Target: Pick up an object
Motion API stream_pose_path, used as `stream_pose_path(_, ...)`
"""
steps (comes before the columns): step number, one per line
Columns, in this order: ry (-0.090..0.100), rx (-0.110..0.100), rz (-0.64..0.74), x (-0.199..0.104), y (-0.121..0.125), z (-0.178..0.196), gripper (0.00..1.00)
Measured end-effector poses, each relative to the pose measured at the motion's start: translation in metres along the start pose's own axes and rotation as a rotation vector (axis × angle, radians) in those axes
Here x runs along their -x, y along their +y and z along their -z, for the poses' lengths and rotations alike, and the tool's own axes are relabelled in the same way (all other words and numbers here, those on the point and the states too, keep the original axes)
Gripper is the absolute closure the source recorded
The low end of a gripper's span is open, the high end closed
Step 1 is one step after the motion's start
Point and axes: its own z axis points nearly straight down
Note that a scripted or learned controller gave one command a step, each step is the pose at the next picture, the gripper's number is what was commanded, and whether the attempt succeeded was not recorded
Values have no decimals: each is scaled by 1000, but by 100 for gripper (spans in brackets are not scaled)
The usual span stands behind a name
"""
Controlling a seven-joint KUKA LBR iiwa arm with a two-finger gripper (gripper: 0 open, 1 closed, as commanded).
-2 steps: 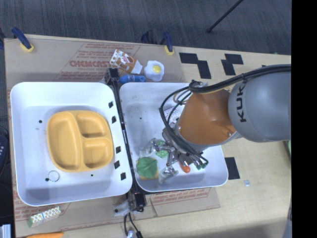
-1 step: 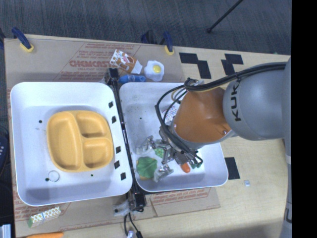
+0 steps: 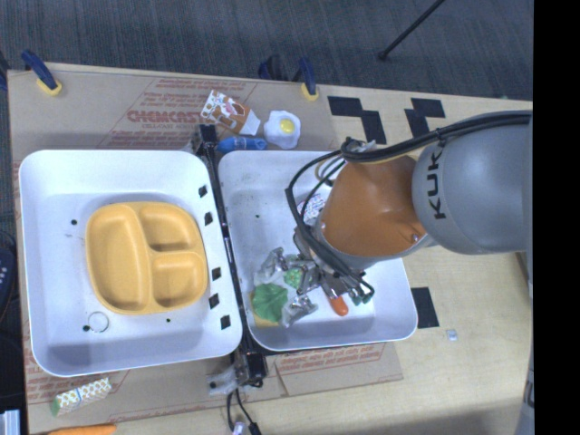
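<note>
The hand is hanging open, fingers spread and gripping nothing, low in the right bin, with the green toy lying just beside its fingertips on the side toward the yellow tray.

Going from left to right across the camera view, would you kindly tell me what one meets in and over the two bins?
Left bin → yellow divided tray → right bin → green object → gripper → orange object → grey arm.
</note>
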Motion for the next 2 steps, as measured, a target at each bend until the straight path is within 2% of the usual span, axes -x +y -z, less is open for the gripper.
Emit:
stream_pose_path(1,-1,-1,354,24,35,90,100)
stream_pose_path(2,0,-2,326,6,20,162,100)
